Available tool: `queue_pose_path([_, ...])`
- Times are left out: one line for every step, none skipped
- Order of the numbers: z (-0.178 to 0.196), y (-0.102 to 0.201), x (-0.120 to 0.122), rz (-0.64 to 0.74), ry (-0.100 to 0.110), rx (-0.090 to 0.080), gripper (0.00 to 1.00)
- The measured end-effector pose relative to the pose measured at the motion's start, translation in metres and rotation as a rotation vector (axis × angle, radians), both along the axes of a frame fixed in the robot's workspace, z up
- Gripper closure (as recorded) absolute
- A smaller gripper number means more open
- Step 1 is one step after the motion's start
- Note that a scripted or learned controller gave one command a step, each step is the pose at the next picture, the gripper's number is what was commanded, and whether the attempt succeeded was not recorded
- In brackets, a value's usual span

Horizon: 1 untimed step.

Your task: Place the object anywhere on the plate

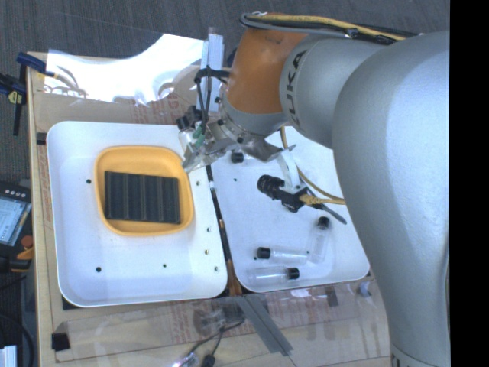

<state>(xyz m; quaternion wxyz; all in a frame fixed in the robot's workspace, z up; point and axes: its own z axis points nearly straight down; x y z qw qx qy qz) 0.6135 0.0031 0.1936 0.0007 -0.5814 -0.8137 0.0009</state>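
Plate lies in left bin; tubes lie in right bin

Only readable text: part of the maker's name on the arm, dark letters "UKA" running down the grey casing just right of the orange band; the first letter is cut off by the curve. The small device at the left edge has a lit screen, but its characters are too small to read. Nothing else legible.
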Motion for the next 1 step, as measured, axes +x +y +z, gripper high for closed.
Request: queue_pose_path([0.0, 0.0, 0.0, 0.0, 0.0, 0.0, 0.0])
